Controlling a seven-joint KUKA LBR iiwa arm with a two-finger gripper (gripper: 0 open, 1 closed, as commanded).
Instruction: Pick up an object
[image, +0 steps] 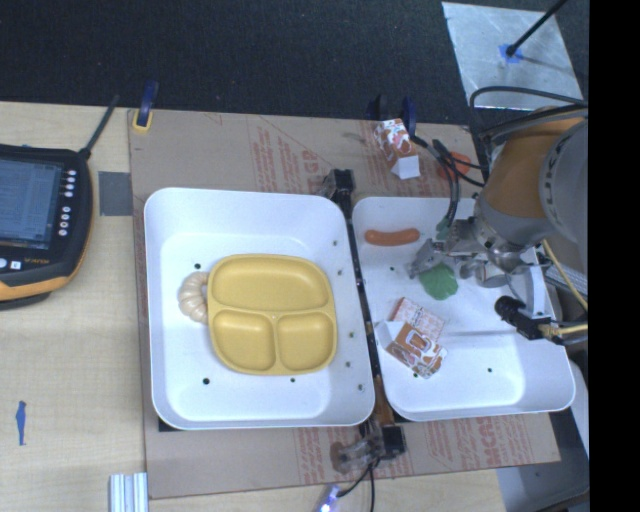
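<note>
One green object (438, 283) just under gripper (432, 260).

Light: even, from overhead — the white bins (170, 300) bright, nearly washed out.
Shadows: soft, thin along the rims.
Far floor: dark, dim.
Sharpness: slightly soft and grainy throughout.

- Left shallow white bin (170, 300): the yellow three-compartment plastic tray (270, 312) occupies the centre; open floor remains along the walls.
- Right shallow white bin (540, 385): the grey arm (540, 185) blocks the upper right; the green rounded object (438, 283), sausage (392, 237) and brown-and-white packet (414, 337) obstruct the left half; the lower floor is open.
</note>
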